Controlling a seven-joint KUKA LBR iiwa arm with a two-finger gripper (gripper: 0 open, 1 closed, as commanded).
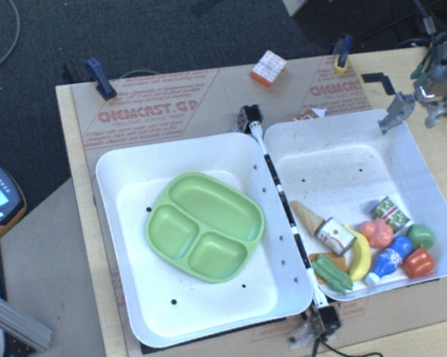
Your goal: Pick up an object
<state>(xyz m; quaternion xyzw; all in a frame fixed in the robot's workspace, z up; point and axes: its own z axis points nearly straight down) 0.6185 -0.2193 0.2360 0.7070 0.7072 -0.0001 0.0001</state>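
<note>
Seeing gripper [412, 110] over right bin [418, 154] far corner, metal jaws spread, holding nothing; glossy plastic toy food [369, 248] heaped near corner.

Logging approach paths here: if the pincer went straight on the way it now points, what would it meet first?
Probably the right bin's far right corner: the pincer hangs there, pointing left and down. Height is unclear.
</note>
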